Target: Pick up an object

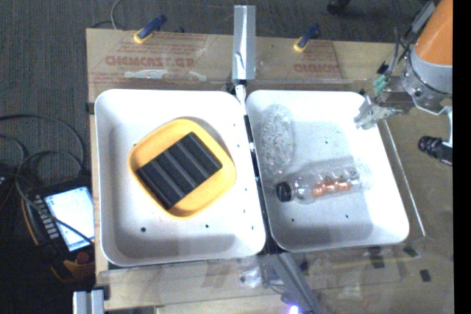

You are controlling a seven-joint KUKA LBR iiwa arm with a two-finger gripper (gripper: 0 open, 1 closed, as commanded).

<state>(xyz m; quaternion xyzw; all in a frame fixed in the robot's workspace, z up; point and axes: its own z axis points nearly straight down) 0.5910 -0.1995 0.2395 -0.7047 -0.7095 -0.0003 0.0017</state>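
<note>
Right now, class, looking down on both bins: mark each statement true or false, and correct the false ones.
1. The yellow tray with black ridges lies in the left bin. True.
2. The clear bottle stands upright. False: it lies on its side in the right bin.
3. The gripper is above the left bin. False: it is at the right bin's upper right corner.
4. Two clamps, the left clamp and the right clamp, sit behind the bins. True.
</note>
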